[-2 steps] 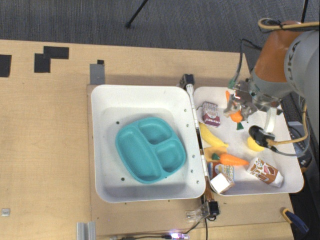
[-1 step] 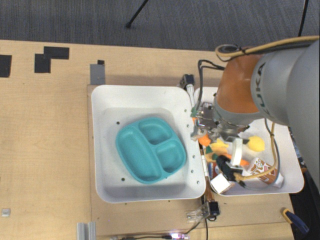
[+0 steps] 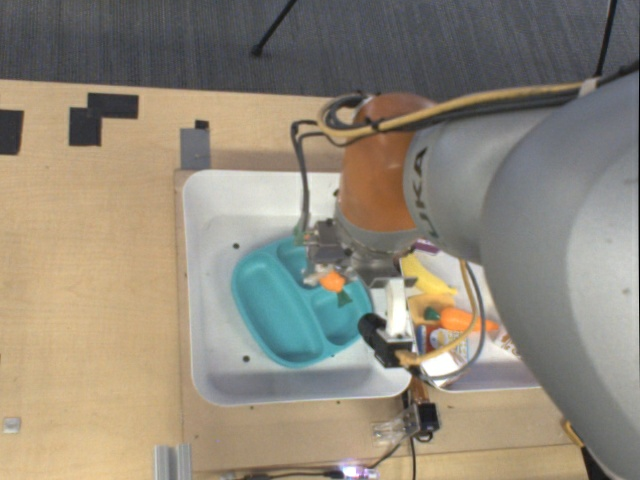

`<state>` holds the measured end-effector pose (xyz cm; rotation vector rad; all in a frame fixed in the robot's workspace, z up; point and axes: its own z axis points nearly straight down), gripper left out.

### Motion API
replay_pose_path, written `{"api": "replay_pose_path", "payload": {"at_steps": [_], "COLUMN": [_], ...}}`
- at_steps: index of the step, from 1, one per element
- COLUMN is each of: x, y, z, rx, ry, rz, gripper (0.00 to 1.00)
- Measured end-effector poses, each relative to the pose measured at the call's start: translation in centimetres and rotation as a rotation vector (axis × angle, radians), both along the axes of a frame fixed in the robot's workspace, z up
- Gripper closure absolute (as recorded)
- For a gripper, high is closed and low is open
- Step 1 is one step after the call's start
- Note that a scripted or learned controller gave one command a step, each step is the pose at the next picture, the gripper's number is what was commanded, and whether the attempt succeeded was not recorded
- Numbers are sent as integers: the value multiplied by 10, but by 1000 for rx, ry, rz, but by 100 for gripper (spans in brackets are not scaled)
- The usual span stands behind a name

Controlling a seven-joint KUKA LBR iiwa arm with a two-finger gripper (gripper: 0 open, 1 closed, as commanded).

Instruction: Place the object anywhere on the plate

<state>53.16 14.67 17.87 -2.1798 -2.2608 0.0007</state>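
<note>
Fingers [image 3: 320,256]: drawn in close on a small orange object [image 3: 331,281], green bit at its lower right end. Pinched just under the gripper [image 3: 333,273], over the right-hand part of the teal plate [image 3: 272,308], above the ridge between the plate's two compartments. Cannot tell whether touching the plate's surface or held just clear of it.

Plate lying at a slant in the left white bin [image 3: 200,268], bare bin floor around the plate on its left and lower sides. Grey arm with orange band [image 3: 378,168] reaching down above the plate's right edge, covering the plate's upper right corner. Right of the plate, in the second white bin [image 3: 480,376]: a yellow piece [image 3: 432,284] and another orange piece [image 3: 456,318], both well apart from the plate. Wooden bench [image 3: 90,268] to the plate's left.
</note>
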Motion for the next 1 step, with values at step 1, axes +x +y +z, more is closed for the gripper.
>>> {"api": "replay_pose_path", "payload": {"at_steps": [1], "x": [0], "y": [-1], "z": [0], "rx": [0], "ry": [0], "rz": [-2], "gripper": [0]}}
